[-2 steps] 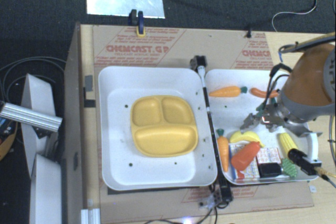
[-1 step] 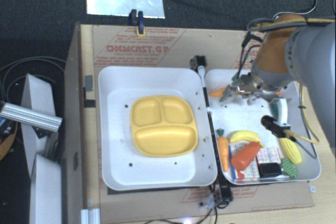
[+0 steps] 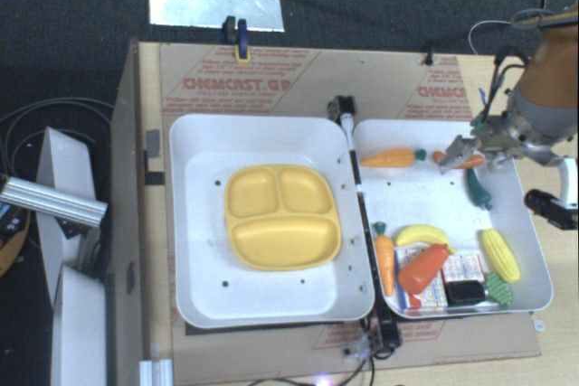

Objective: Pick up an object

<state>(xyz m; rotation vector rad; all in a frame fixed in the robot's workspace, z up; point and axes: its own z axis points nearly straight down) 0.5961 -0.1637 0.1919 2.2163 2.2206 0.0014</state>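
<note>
Presently, right bin (image 3: pixel 534 221): pincer (image 3: pixel 469 151) low at the far side, over a small orange carrot (image 3: pixel 460 162); grip state cannot be told. Second carrot (image 3: pixel 389 159) just left. Banana (image 3: pixel 422 235), corn (image 3: pixel 500 254) nearer. Left bin (image 3: pixel 194 194): yellow plate (image 3: pixel 281 217).

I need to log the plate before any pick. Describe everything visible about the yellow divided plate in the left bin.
The yellow divided plate looks like matte plastic, a rounded rectangle with three shallow compartments: two smaller ones at the far side and one wide one nearer the camera. It lies flat and right side up near the middle of the left bin, resting on its white floor. Nothing lies in it or touches it.
</note>
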